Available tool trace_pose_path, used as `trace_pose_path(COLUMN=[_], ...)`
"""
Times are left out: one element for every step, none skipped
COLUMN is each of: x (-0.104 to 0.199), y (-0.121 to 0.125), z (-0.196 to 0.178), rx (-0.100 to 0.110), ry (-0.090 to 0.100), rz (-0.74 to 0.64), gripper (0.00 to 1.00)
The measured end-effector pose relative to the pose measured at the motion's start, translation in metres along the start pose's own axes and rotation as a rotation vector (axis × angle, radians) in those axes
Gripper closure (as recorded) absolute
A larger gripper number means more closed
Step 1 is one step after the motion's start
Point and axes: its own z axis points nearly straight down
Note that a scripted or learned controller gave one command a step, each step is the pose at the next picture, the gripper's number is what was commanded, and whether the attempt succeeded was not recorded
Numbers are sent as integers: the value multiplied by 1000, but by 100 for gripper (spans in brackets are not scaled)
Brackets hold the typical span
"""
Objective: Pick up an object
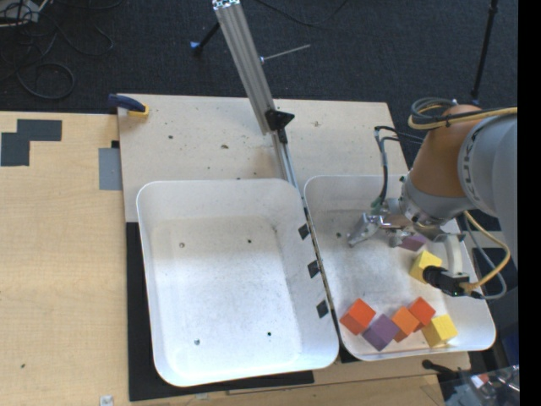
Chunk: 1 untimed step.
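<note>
Two shallow white bins sit side by side on a pale bench [194, 138]. The left bin [220, 252] is the larger, and the right bin [347, 194] touches it along a shared edge that carries three small black clips [313, 268]. The grey arm [486, 163], with its orange band [435, 166], reaches in from the right and hangs over the far half of the right bin. The gripper [365, 229] points left, low over the bin floor and near the middle of that bin. Whether the claw is spread or pressed together cannot be told from this slant. The objects to be picked are five blocks that lie in a tight cluster at the near right corner of the right bin, apart from the gripper. From left to right they are an orange-red block [359, 315], a purple block [380, 331], an orange block [406, 320], a red block [422, 309] and a yellow block [439, 331], each touching or just beside its neighbour. A small mauve piece [412, 243] shows just beside the wrist, partly hidden, and what it is cannot be made out. A slanted metal post [249, 66] rises from the far edge of the bench between the bins. A blue and yellow clamp [127, 104] grips the far left corner of the bench.
</note>
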Motion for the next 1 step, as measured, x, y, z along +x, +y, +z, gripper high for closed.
trace_pose_path(x=[-1], y=[0], z=[-11], rx=[0], ry=[0], rz=[5], gripper=[100])
